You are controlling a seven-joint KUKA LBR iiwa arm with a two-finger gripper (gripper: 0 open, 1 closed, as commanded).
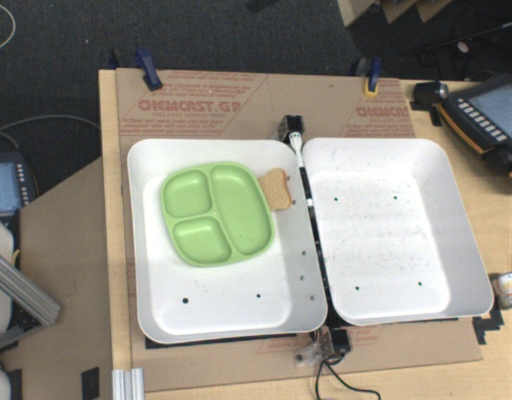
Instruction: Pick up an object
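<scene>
End effector state cannot be told from this view, and neither can the arm's pose.

Two white bins sit side by side on the tabletop (239,98), a brown board with red lettering along its upper part. The left bin (214,315) fills the centre-left of the frame and the right bin (389,257) the centre-right. Their inner rims meet along a line running down the middle.

A green plate (216,215) lies flat in the upper half of the left bin. It is rounded and split into three compartments: two smaller ones on its left, one above the other, and a longer one down its right. A tan piece (277,190), flat and roughly rectangular, lies just right of the plate's upper right rim, touching it or nearly so, and close to the bin's right wall. What the piece is made of cannot be told.

Small dark dots mark both bin floors.

A black clip (292,127) sits at the top of the seam between the bins. Two blue clamps (148,69) (373,77) grip the board's upper edge, one toward the upper left and one toward the upper right. A dark handheld screen (481,115) lies at the upper right of the frame. A thin cable (339,377) trails off the board's lower edge below the seam.
</scene>
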